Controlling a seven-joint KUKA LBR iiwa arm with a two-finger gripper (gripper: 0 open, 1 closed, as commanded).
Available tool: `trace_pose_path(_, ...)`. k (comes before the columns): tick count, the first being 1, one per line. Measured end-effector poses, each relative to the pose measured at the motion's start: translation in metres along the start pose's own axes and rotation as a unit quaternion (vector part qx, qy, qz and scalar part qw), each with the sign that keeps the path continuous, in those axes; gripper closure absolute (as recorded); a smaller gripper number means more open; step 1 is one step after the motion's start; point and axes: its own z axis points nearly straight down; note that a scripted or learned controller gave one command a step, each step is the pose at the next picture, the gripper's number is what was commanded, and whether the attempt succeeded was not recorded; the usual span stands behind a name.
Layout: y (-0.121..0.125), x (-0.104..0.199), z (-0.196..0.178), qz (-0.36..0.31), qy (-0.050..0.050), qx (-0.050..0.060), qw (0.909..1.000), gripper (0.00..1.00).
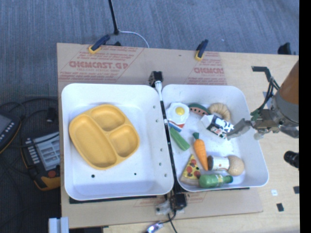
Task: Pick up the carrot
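Orange carrot [200, 153] lies centre-right, hemmed by pizza slice [192, 168] and bottle [215, 180]; gripper [236, 127], grip state unclear, should descend squarely across its middle.

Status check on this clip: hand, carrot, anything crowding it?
Hand over right bin, holding nothing. Carrot lying loose. Pizza slice, green stick right beside it.

This is looking like a robot lab: two white bins [146, 191] are sitting on a clamped cardboard sheet [160, 62], with cables [129, 33] and electronic boxes [39, 152] lying on grey carpet [48, 18].
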Motion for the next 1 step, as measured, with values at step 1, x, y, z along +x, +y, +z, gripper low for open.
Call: trace_pose_path(1,0.0220,0.0664,0.1161,0.085,0.000,0.001,0.9964,0.00)
